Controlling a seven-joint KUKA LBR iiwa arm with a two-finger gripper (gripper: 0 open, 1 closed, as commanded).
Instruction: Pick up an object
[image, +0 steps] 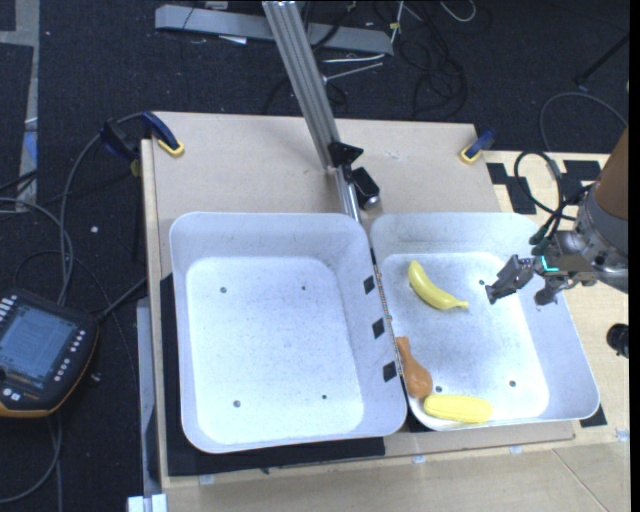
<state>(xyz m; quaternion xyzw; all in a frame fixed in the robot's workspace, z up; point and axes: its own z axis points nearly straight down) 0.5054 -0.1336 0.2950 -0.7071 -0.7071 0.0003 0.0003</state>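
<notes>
At the right of the frame, we see the gripper (524, 283) hanging over the right-hand bin (560, 330), its two dark fingers spread apart with nothing between them. The grey arm (610, 215) reaches in from the right edge, wrist tipped so the fingers point down and to the left, toward the bin's floor; we judge this an approach to a pick, not yet a grasp.

Three candidates for the task lie in that bin. A yellow banana (434, 287) sits at centre-right of the frame, just left of the gripper and apart from it, and looks to us the likeliest target because it lies in open floor. A brown wooden spoon (411, 369) rests against the bin's left wall, lower in the frame, and a yellow lemon-like piece (458, 408) lies against the bottom rim just beside it; both hug the walls, where fingers would have less room to close.

The left-hand bin (270, 330) fills the centre-left. The two bins sit on a pale board (250, 165) clamped at its upper corners, presumably to keep it from shifting. A handheld control pendant (35, 350) lies at the far left; its screen is too small for us to read, and we find no legible writing elsewhere.
</notes>
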